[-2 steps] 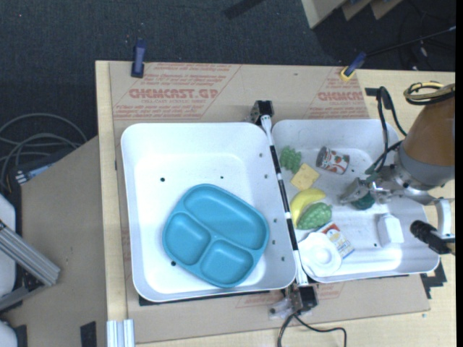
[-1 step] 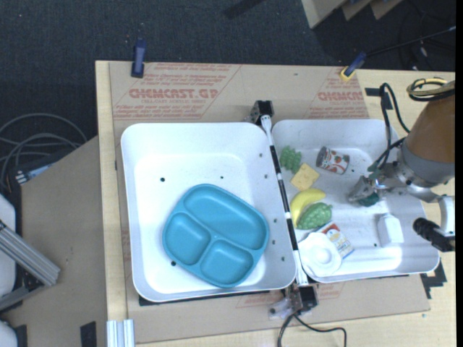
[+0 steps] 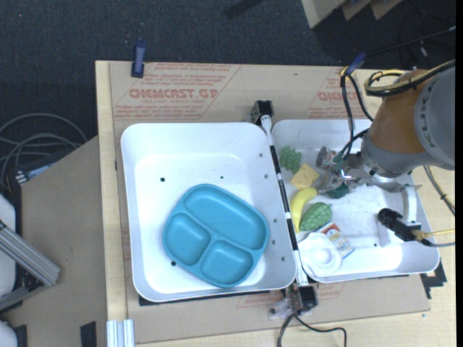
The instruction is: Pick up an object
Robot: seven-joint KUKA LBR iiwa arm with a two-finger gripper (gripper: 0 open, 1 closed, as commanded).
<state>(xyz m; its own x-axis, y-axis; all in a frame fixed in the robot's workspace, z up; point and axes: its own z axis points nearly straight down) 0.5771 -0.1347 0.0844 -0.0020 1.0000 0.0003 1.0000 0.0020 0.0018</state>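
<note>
in the right bin (image 3: 405, 262), near its left wall, lie a yellow banana (image 3: 299, 204) and a green lumpy toy (image 3: 315, 216); both look light, hard and smooth, so grip across the middle; pincer (image 3: 338, 176) just beyond them, state cannot be told.

Divided plate (image 3: 215, 234) in left bin (image 3: 145, 150); banana (image 3: 300, 203), cup (image 3: 320, 254) in right bin (image 3: 405, 262).
</note>
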